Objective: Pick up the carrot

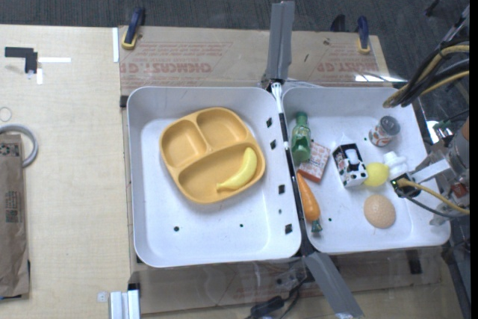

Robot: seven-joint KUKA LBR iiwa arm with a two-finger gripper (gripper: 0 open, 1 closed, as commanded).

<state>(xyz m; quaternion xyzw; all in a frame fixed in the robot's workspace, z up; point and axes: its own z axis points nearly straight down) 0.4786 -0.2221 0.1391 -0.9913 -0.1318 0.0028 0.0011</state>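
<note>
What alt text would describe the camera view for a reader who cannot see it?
An orange carrot with a green tip lies against the left wall of the right shallow white bin, beside a green bottle and a tan egg. The left white bin holds a yellow divided plate with a yellow banana.

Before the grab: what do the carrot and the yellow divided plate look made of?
The carrot looks like moulded toy plastic: even orange, slightly glossy, with a small green stub at its lower end. The yellow divided plate looks like matte plastic or silicone, with soft rounded rims and no sharp glare; which of the two is unclear.
</note>
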